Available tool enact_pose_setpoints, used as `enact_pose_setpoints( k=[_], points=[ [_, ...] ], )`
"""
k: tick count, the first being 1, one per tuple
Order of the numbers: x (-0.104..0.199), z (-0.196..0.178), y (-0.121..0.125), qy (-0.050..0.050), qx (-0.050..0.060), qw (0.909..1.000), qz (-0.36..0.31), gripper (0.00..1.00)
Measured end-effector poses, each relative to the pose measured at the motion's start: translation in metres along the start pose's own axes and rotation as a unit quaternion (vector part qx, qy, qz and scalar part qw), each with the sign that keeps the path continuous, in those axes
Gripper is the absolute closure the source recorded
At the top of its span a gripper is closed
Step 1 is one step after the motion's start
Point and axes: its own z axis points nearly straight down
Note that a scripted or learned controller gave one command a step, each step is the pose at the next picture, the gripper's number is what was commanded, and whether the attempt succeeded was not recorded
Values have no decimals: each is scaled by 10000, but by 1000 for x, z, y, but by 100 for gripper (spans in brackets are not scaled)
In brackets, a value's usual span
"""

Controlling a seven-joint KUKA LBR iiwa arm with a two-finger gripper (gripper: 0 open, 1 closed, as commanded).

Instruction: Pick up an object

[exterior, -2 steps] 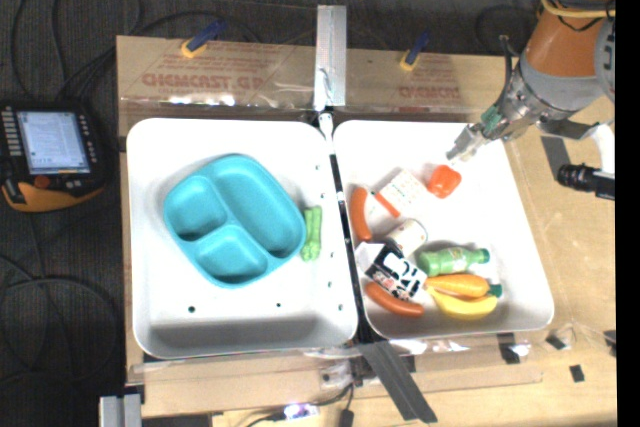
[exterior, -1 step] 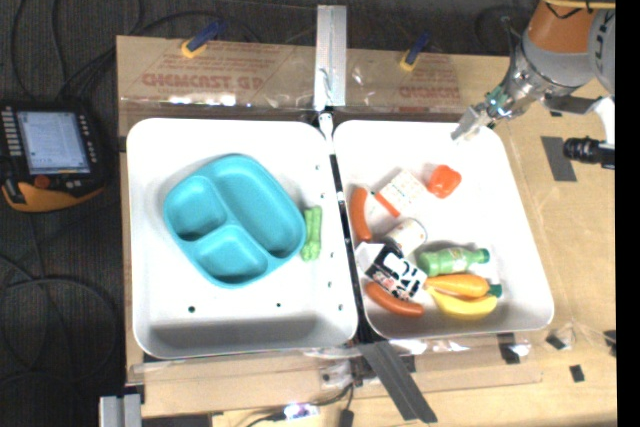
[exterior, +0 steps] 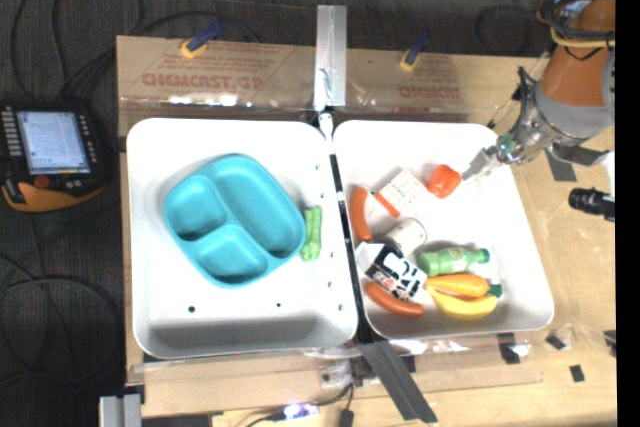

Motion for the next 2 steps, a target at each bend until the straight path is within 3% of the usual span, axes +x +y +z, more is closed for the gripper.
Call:
enact_pose_setpoints(
  k=[1,2],
  points=[
    [-18,-108,45,-17,0,9957,-925,100],
    [93,-54,85,17,-9,9984,-568,100]
  ],
)
